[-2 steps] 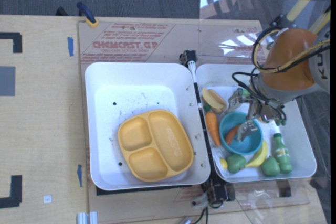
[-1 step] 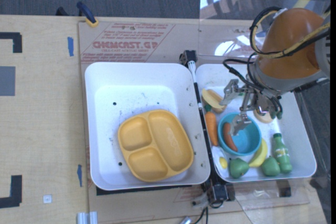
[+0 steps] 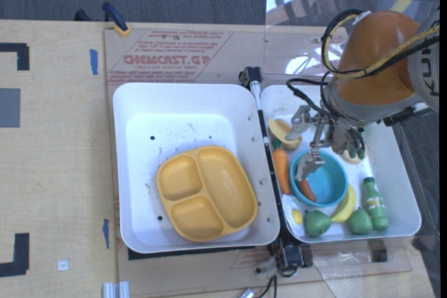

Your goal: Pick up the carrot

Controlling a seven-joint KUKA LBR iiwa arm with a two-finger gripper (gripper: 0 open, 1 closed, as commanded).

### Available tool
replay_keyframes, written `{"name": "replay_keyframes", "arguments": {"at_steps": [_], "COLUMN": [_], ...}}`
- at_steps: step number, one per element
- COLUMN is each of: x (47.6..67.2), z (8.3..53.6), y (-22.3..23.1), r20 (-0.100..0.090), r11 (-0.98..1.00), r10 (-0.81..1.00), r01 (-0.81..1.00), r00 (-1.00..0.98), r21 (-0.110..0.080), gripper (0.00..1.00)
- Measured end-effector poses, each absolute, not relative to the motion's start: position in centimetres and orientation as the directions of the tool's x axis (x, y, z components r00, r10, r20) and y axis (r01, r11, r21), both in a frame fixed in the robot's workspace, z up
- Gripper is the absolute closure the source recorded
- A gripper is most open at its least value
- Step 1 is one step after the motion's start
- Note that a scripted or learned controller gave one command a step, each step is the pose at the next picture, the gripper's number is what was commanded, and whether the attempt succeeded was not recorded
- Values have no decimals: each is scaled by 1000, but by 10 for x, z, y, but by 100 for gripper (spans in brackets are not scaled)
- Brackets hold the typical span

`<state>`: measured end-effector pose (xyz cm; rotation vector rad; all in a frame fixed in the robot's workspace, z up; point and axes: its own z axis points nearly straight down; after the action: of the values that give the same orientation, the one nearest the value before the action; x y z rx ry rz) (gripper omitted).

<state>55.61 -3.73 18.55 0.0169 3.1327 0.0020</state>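
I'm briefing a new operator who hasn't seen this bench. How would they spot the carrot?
Look in the right bin. Along its left wall, left of the blue bowl, lies the carrot. It is the long orange piece among yellow and green neighbours.

Partly hidden behind the blue bowl: banana, green pear. Cut off beyond the bowl, at the right edge: grey arm.

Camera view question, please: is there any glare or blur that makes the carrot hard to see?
In the camera view, bright glare sits on the clear sheet behind the bins, away from the carrot; the carrot is evenly lit and fairly sharp, while the gripper above the blue bowl looks slightly soft.
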Motion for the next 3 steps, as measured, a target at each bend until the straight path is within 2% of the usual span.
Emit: {"name": "replay_keyframes", "arguments": {"at_steps": [1, 2, 3], "x": [547, 547, 546], "z": [186, 185, 185], "y": [-27, -35, -20], "r20": [-3, -3, -2], "r11": [1000, 982, 976], "r10": [28, 189, 220], "r01": [28, 189, 220], "r00": [-1000, -982, -976], "r21": [1, 1, 2], "gripper": [0, 0, 0]}}
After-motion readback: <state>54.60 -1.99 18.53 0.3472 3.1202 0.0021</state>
